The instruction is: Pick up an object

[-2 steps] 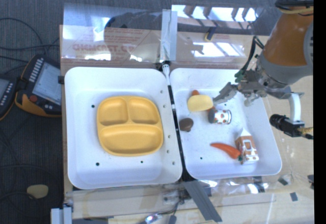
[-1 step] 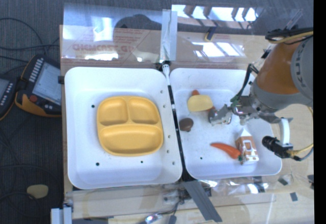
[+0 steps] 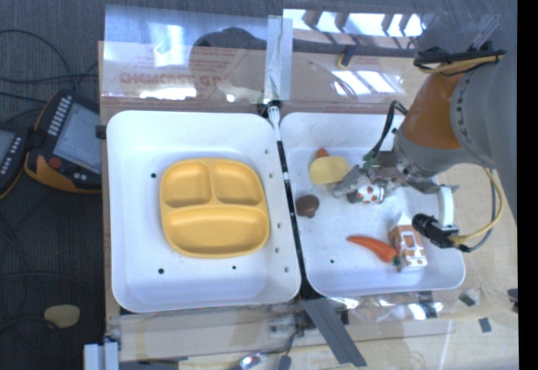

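The right bin (image 3: 336, 272) holds a yellow rounded piece (image 3: 329, 168), a small brown round object (image 3: 308, 206), an orange carrot-like piece (image 3: 372, 247) and a small orange-and-white box (image 3: 407, 245). My gripper (image 3: 360, 189) is low in this bin, just right of the yellow piece. A small red-and-white thing (image 3: 370, 194) lies right at its tip. I cannot see whether it is held. The arm's orange band (image 3: 433, 112) rises toward the upper right.
The left bin (image 3: 134, 192) holds a yellow divided plate (image 3: 215, 206). A clear plastic wall (image 3: 277, 57) stands behind both bins. A teach pendant (image 3: 67, 141) and cables lie on the floor to the left.
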Controlling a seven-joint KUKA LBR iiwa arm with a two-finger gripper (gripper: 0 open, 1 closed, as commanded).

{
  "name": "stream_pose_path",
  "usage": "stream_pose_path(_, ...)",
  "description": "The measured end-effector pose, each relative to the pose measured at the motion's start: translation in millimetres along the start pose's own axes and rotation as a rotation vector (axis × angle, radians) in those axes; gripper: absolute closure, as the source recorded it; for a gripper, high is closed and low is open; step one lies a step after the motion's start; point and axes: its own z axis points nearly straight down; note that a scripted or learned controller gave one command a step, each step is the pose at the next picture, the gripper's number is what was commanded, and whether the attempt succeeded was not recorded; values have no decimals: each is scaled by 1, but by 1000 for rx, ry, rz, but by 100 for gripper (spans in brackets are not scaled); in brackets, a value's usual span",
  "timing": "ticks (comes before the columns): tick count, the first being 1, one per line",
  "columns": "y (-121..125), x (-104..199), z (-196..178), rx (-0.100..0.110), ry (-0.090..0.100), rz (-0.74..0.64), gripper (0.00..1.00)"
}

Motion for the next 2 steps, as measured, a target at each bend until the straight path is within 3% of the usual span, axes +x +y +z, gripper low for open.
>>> stream_pose_path(1, 0, 0, -9, 0, 1, 0, 100)
stream_pose_path(2, 5, 47, -139, 9, 1, -3, 100)
